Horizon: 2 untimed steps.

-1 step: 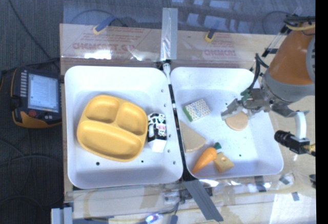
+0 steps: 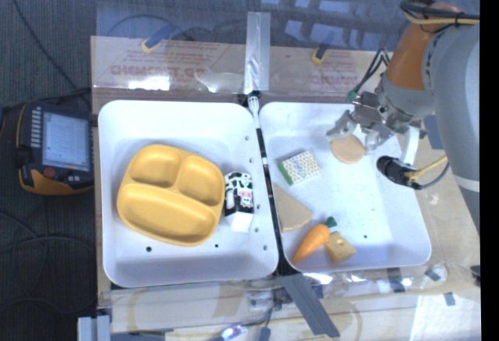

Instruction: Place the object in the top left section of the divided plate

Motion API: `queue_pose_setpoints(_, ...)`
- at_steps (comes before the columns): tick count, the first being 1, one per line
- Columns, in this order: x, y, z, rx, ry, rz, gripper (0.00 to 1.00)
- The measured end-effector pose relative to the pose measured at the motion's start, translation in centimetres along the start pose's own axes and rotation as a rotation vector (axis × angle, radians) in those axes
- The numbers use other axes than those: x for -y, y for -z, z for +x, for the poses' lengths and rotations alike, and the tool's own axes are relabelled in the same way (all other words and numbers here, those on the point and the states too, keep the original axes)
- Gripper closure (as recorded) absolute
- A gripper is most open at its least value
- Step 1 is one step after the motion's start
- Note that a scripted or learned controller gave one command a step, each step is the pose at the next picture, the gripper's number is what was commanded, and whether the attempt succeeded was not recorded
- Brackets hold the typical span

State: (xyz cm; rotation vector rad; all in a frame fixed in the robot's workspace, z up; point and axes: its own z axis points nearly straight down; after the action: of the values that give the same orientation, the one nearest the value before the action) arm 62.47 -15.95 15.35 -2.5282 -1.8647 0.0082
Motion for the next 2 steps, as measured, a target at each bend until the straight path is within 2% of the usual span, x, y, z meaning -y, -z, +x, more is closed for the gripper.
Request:
queue_pose_setpoints(1, -3.2, 2.0, -1.6, 0.0, -0.468, 0.0, 1.0)
queue_pose_setpoints(2, -2.9, 16.7, -0.9, -0.001, -0.419, -0.003, 1.0)
